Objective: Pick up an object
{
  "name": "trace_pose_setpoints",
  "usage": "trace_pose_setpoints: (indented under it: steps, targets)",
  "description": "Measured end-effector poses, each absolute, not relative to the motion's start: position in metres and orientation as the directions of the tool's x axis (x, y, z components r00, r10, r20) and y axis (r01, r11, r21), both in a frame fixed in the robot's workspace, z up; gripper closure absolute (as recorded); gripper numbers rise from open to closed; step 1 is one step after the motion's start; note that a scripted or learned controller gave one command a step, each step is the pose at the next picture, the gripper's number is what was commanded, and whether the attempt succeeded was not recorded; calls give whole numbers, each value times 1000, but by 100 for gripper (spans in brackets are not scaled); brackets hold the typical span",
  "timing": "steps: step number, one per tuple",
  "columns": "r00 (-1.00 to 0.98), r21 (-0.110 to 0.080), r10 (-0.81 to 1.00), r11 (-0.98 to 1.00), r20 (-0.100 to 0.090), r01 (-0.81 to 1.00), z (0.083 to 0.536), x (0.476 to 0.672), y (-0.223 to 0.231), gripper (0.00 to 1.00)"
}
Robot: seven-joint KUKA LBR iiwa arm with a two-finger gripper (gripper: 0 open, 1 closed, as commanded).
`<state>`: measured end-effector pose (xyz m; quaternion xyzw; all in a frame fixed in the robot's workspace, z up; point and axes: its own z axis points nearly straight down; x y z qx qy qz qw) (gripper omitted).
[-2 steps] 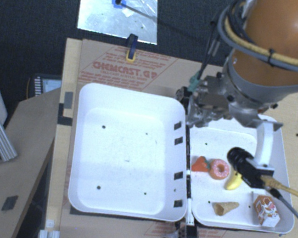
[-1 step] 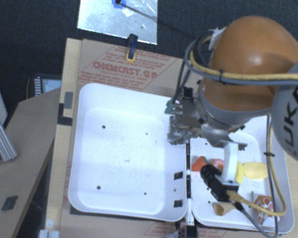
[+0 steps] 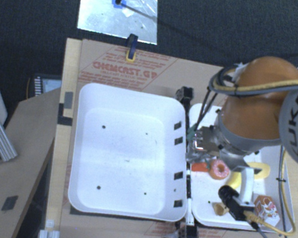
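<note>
The arm hangs over the right bin (image 3: 201, 216), its grey and orange wrist hiding most of that bin. My gripper (image 3: 199, 145) shows as a metal part at the bin's left wall, partly tucked under the wrist. Just below it lie a red-orange piece (image 3: 201, 166) and a pink frosted doughnut (image 3: 219, 170). A yellow banana-like piece (image 3: 261, 171) and a smaller yellow piece (image 3: 234, 179) lie to the right of the doughnut. I see nothing between the gripper's tips.
A brown lump (image 3: 218, 209) and an orange-and-white packet (image 3: 266, 207) lie near the right bin's front edge. The left bin (image 3: 88, 134) adjoins it across a divider with black clips (image 3: 178, 175). Yellow cables loop around the wrist and the bin's right side.
</note>
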<state>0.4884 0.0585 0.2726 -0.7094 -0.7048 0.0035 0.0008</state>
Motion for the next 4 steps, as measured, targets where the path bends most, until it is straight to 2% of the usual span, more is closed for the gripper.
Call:
trace_pose_setpoints:
  steps: [1, 2, 3, 4]
  targets:
    - [-4, 22, 1000, 4, 1, 1000, 421, 536, 52, 100]
    - [-9, -3, 1000, 9, 1, 1000, 373, 493, 104, 100]
    - [1, -3, 1000, -1, -1, 1000, 321, 486, 80, 100]
    - [-1, 2, 1000, 1, 0, 1000, 323, 487, 81, 0]
